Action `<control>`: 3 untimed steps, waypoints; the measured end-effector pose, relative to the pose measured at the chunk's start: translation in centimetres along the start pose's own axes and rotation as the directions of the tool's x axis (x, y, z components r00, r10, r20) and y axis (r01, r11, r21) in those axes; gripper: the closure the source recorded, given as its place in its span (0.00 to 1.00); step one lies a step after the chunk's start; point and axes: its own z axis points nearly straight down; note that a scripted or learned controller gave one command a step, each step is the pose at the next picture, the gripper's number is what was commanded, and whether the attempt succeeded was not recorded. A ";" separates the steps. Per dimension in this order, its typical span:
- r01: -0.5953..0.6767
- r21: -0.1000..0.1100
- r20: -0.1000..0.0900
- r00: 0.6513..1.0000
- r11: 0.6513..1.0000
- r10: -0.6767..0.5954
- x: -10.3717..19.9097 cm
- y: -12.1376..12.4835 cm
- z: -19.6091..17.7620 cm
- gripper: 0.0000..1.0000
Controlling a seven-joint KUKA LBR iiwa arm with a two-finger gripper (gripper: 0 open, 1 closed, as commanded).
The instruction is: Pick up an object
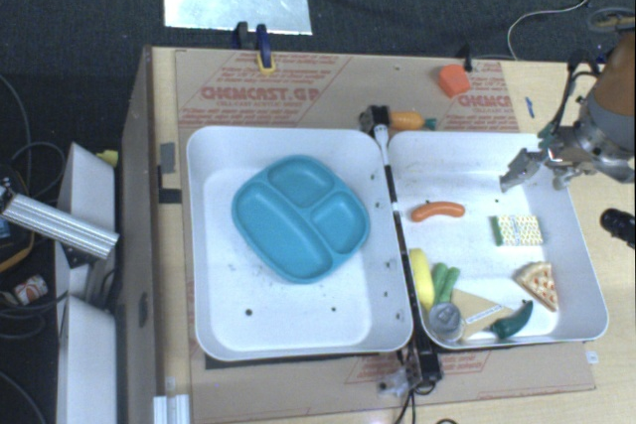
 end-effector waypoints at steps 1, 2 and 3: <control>0.000 0.000 0.000 1.000 1.000 0.000 -2.5 5.4 5.2 0.00; 0.001 -0.002 0.000 1.000 1.000 -0.001 -2.5 8.4 5.3 0.00; 0.001 -0.002 0.001 1.000 1.000 -0.001 -2.4 8.4 5.7 0.00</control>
